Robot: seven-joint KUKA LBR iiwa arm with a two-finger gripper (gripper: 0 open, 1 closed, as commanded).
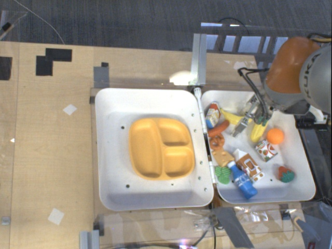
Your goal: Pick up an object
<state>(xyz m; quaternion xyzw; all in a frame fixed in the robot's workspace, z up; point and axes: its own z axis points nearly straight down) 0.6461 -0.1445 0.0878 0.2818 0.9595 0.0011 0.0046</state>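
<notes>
Pincer [252, 119] low in right white shallow bin [306, 183], tips among yellow plastic banana pieces [258, 130], beside small orange ball [275, 135]. Fingers look slightly apart; nothing visibly clamped between them. Nothing lifted yet: closing and raising remain. Yellow divided plate [161, 148] in left bin, well apart from ball.

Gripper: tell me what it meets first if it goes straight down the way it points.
Probably the yellow banana-shaped toy right under the gripper in the right white bin; depth is unclear.
</notes>
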